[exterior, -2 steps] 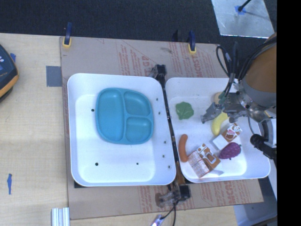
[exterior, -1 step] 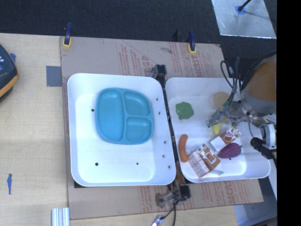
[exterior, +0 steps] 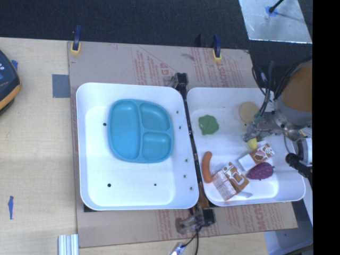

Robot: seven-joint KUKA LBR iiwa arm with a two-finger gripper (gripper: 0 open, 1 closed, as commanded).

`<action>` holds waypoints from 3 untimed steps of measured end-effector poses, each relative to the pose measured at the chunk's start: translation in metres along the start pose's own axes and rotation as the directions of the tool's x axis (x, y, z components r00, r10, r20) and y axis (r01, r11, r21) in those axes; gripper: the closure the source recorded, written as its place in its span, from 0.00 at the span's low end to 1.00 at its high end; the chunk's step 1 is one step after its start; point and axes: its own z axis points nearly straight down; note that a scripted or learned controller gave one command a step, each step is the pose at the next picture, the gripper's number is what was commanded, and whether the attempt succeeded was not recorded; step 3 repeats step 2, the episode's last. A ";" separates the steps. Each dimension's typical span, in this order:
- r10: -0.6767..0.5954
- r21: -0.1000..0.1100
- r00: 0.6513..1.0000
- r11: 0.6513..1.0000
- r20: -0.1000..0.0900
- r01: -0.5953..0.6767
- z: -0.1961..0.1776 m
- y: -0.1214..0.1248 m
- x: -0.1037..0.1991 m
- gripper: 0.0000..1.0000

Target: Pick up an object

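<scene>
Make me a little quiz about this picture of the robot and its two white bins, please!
1. True or false: the blue plate lies in the right bin.
2. Which thing lies closest to the left bin? A) the purple thing B) the sausage C) the tan disc
3. What colour is the small thing just under the gripper?

Key: 1 false, it lies in the left bin. 2 B. 3 yellow.
</scene>
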 end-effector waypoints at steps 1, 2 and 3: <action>0.000 -0.001 1.000 1.000 -0.004 0.000 0.010 0.041 0.061 1.00; 0.002 -0.004 1.000 1.000 -0.005 -0.002 -0.092 0.054 0.111 1.00; 0.002 -0.004 1.000 1.000 -0.005 -0.002 -0.092 0.054 0.111 1.00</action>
